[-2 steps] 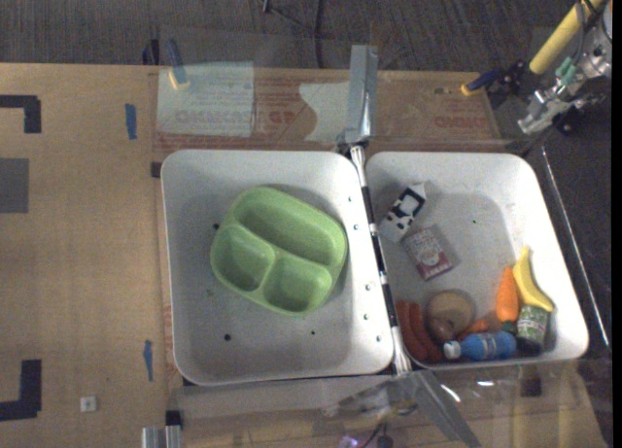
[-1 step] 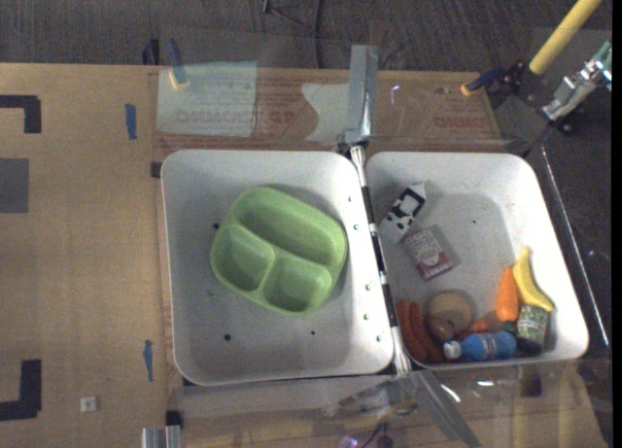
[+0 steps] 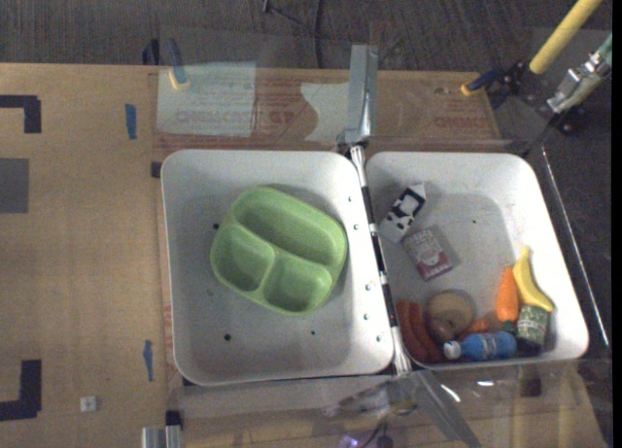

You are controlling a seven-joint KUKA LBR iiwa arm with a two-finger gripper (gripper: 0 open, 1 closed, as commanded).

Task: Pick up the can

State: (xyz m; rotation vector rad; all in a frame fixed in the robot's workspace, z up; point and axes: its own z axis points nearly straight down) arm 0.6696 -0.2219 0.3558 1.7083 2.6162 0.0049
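Observation:
The can (image 3: 533,323) is small with a green label. It stands in the right bin (image 3: 486,179) near that bin's front right corner. A yellow banana (image 3: 532,281) lies just behind it and an orange carrot (image 3: 507,295) is at its left. A blue bottle (image 3: 483,346) lies on its side in front of it to the left, close to the can.
The right bin also holds a round brown item (image 3: 451,312), red sausages (image 3: 416,331), a red and white box (image 3: 429,252) and a black and white carton (image 3: 403,211). A green divided plate (image 3: 279,250) sits in the left bin (image 3: 194,320). A yellow pole (image 3: 573,17) stands at the back right.

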